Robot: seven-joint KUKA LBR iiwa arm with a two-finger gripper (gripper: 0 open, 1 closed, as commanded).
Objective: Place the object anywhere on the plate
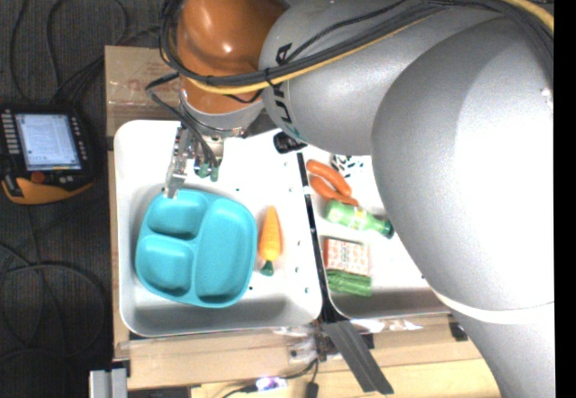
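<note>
Glossy turquoise plate [196,248] (three compartments); tool [191,169] above its rim, grip cannot be told.

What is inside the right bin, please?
The right bin holds an orange tool, a green bottle, a red-and-white packet and a green item. The arm covers the bin's far and right parts, so anything there is hidden.

Right bin [378,302] half hidden beneath the arm [450,117].
</note>
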